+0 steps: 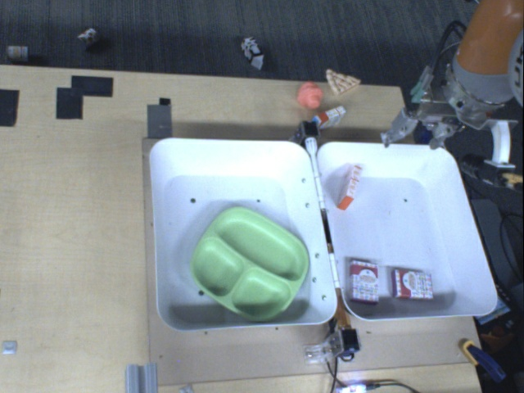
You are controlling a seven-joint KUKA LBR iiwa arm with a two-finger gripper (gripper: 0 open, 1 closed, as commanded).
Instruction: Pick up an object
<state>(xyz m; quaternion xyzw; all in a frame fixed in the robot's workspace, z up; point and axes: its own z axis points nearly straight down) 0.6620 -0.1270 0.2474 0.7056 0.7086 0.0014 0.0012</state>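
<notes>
The right bin (458,219) holds an orange and white tube (350,185) near its back left. Two small red boxes (363,281) (413,283) lie side by side along its front wall. A green divided plate (250,260) lies tilted in the left bin (176,219). My gripper (417,132) hangs over the back rim of the right bin, up and to the right of the tube. Its fingers are spread open with nothing between them.
Behind the bins on the bench lie a pink ball (309,95), a toy pizza slice (342,81) and a small red and white tube (330,118). The ridge (323,219) between the bins runs front to back. Cables (491,174) hang at the right.
</notes>
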